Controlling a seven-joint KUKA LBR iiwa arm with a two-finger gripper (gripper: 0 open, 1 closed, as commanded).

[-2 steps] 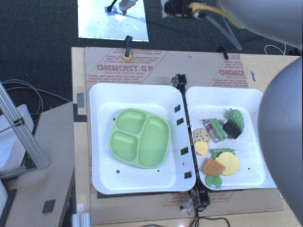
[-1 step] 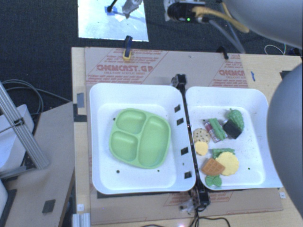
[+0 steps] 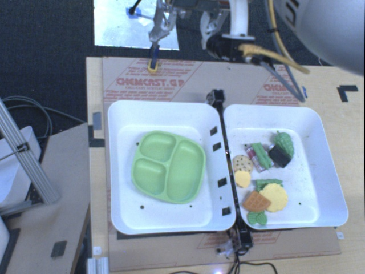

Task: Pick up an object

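1. The left bin point(image 3: 117, 153) held a green divided plate point(image 3: 169, 166), lying flat near its middle and well clear of the arm.
2. The gripper point(image 3: 154, 41) hung above the bench's far edge, beyond the left bin's back wall and well apart from anything loose. Whether it was released or clenched could not be told from this slant, and nothing could be seen in its grasp.
3. The right bin point(image 3: 319, 153) held the small things worth picking, bunched toward its left and middle. A speckled cookie point(image 3: 242, 163) lay just above a pale yellow piece point(image 3: 243, 179), both close to the wall the bins share.
4. Further right, a green and pink packet point(image 3: 260, 156) lay just beside a black block point(image 3: 279, 156), which seemed to touch a green leafy piece point(image 3: 284, 142) behind it.
5. Toward the near wall, an orange waffle point(image 3: 256, 201) lay against a yellow disc point(image 3: 276, 197), with a small green piece point(image 3: 257, 217) just below the waffle.
6. By my reading the task stood at its opening step: the approach was not yet made and nothing was lifted.
7. The next move called for choosing one target, travelling over it and coming straight down. The cookie or the yellow disc looked the more exposed choices; the packet and block were crowded, so a neighbour could be nudged.
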